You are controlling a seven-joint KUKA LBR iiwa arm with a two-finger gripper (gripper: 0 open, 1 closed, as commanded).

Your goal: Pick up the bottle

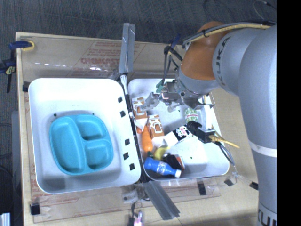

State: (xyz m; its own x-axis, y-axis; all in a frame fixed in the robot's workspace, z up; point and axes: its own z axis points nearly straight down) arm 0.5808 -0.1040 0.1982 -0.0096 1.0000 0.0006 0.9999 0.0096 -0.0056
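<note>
The grey arm (244,107) fills the 3 o'clock side of the view, its orange band (202,55) sitting above the wrist over the top of the right bin (221,166). The 2 white bins lie side by side on the bench (70,55). The left bin (42,93) holds 1 blue divided tray (81,144), which lies at the bin's 7 o'clock part and has 3 compartments.

The right bin is crowded. The gripper (157,98) hangs over its 11 o'clock corner, close to the wall shared with the left bin, and reaches toward 9 o'clock from the wrist. Whether its fingers are spread or pressed together cannot be told here, as the metal parts blur together, and nothing shows clearly between them.

The bottle (161,167), blue with a white cap end, lies on its side at the bin's 6 o'clock edge, its cap pointing toward 4 o'clock. It is well apart from the gripper, at about 6 o'clock from it, with other things between. A white object (193,152) lies just beside the bottle at its 2 o'clock, and a black-and-white box (181,133) sits at that object's 11 o'clock. An orange carrot-like piece (147,140) lies along the shared wall between gripper and bottle. 2 small brown-and-white cartons (141,108) lie just below the gripper. A small green-labelled can (191,114) stands at 3 o'clock from them.
</note>
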